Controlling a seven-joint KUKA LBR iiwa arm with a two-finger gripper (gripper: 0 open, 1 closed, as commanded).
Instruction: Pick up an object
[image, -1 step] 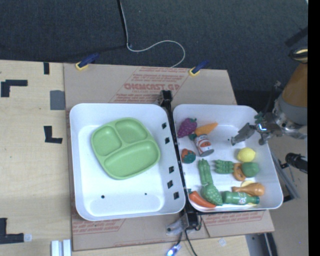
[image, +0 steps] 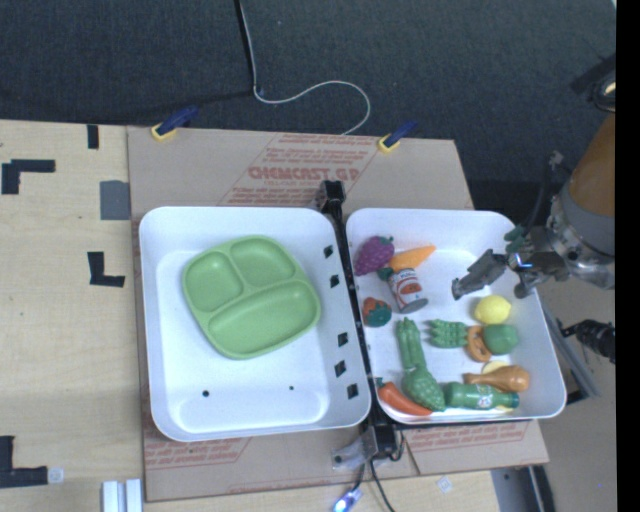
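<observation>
The right bin (image: 455, 225) holds several toy foods. Among them are purple grapes (image: 373, 254), a carrot (image: 415, 256), a small red-and-white can (image: 407, 289), a yellow lemon (image: 492, 309), a green lime (image: 503, 338) and a brown drumstick (image: 506, 378). My gripper (image: 497, 282) hangs over the right side of this bin, just above and behind the lemon. It is open, its dark fingers (image: 472, 278) spread apart with nothing between them.
A green divided plate (image: 252, 295) lies in the left bin (image: 160, 330). Green vegetables (image: 412, 360), a green bottle (image: 480, 397) and a red pepper (image: 397, 401) crowd the right bin's front. A black divider (image: 345, 290) runs between the bins.
</observation>
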